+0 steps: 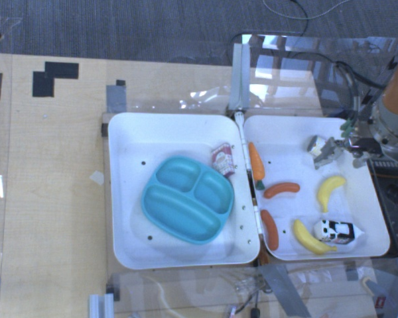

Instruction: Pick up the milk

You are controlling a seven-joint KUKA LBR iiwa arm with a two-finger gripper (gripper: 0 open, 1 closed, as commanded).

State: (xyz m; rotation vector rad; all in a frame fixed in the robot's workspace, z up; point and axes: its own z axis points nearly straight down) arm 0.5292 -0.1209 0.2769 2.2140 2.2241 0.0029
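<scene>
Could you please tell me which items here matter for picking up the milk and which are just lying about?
For the job: milk, gripper.

Lying about: two bananas, carrot, two sausages, blue tray, wrapper.

Tray (187, 199) in left bin (126, 177), milk (337, 231) front-right corner of right bin (378, 204), beside banana (310, 238), tool (324, 149) behind

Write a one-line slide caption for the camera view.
Pincer hovers over the right bin, well short of the milk lying beside a banana near the front edge.
</scene>
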